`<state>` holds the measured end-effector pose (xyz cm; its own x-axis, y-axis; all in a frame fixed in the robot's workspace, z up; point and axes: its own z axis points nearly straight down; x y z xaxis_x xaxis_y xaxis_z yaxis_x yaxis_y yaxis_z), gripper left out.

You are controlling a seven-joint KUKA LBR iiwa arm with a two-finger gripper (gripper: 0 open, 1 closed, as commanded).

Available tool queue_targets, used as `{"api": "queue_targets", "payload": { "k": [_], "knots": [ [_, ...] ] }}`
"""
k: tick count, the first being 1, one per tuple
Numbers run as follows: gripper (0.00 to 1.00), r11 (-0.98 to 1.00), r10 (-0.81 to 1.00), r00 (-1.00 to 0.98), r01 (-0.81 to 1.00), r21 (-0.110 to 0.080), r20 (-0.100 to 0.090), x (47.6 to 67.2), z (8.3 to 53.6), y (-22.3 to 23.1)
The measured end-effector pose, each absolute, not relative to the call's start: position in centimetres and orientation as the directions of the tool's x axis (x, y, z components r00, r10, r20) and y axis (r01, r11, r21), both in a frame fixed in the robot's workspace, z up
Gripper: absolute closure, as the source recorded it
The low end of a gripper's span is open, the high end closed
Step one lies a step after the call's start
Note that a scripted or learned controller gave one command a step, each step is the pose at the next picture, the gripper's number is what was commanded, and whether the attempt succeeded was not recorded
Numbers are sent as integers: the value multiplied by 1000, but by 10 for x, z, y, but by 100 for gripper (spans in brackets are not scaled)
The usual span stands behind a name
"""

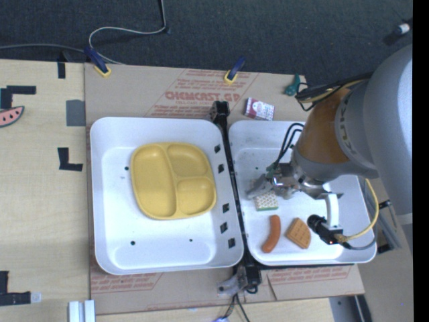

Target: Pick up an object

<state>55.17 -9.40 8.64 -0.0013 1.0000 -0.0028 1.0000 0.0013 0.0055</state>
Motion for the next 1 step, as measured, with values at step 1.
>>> {"api": "queue_targets", "payload": {
  "k": [1],
  "knots": [
    [0,0,1000,0,1000,6,-2,507,86,-103]
  ]
}}
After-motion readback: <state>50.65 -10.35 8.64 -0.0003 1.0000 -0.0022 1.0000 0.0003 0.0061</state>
